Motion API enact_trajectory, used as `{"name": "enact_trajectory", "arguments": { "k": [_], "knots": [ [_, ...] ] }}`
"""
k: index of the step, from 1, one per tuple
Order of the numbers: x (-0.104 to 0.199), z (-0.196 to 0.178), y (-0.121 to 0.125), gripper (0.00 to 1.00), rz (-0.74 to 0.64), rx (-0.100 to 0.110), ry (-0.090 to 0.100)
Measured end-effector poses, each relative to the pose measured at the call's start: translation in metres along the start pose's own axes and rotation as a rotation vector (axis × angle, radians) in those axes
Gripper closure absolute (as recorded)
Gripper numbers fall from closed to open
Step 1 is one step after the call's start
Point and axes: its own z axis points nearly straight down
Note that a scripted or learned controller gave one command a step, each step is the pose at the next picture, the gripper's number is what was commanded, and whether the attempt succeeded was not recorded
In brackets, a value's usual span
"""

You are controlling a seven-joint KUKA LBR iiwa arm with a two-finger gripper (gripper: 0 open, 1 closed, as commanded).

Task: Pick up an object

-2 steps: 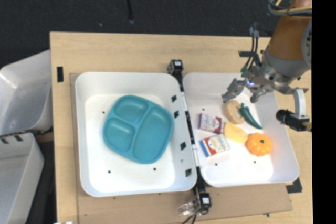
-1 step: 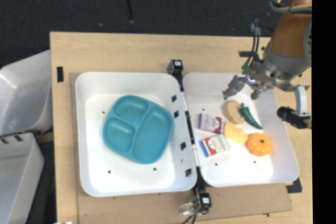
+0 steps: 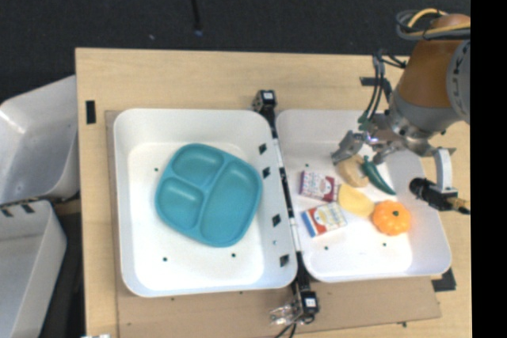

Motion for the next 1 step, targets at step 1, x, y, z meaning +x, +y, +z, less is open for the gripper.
{"name": "enact_trajectory", "arguments": {
  "k": [1],
  "knots": [
    [-0.0059,0.0565,-0.009,0.0,0.001,0.002,0.001]
  ]
}}
